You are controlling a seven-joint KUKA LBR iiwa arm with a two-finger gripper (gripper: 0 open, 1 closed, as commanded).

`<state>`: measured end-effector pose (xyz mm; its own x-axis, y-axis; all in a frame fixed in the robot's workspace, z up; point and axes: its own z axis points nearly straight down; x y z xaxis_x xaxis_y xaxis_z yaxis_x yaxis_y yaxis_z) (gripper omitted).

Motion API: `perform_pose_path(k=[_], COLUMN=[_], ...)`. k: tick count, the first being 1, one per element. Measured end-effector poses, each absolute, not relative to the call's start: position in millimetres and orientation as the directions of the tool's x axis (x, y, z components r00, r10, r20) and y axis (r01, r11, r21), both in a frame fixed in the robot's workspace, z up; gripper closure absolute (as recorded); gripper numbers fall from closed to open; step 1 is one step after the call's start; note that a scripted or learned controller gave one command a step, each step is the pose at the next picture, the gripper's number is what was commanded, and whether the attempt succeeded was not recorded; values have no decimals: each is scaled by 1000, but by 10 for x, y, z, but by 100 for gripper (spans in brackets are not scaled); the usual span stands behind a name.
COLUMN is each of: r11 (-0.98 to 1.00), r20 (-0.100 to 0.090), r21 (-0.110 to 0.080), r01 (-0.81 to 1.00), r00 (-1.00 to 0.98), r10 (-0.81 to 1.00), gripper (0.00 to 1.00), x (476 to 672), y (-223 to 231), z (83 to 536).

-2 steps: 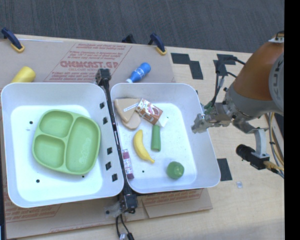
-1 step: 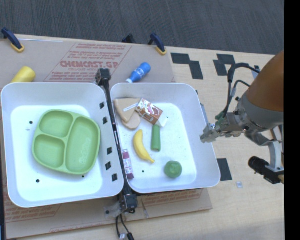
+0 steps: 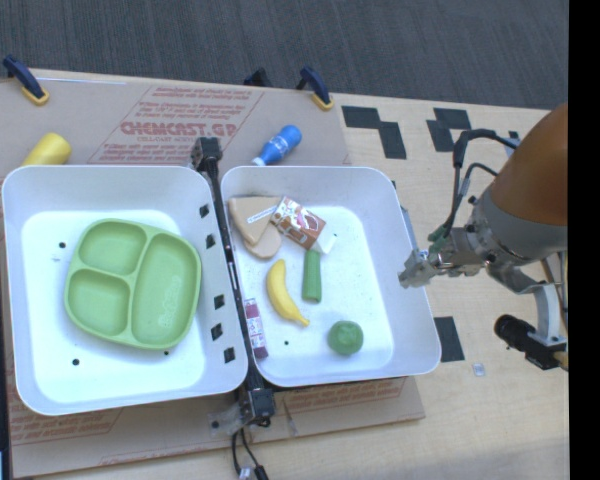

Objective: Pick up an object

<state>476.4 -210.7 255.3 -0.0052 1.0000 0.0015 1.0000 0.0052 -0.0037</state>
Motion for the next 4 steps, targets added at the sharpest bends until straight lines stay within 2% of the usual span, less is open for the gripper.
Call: perform_pose_path(k=[1, 2, 3, 4], r11=[7, 6, 6, 6], r20=[0, -1, 0, -1], r21=[-2, 1, -3, 1], r01=[1000, 1000, 1000, 1000], r00=[-7, -6, -6, -6], r10=[1000, 1000, 1000, 1000], gripper=[100, 100, 100, 100], x=[4769, 4774, 4762, 4774], y=[-1974, -1794, -2060, -1957], z=[2415, 2737, 2422, 2768])
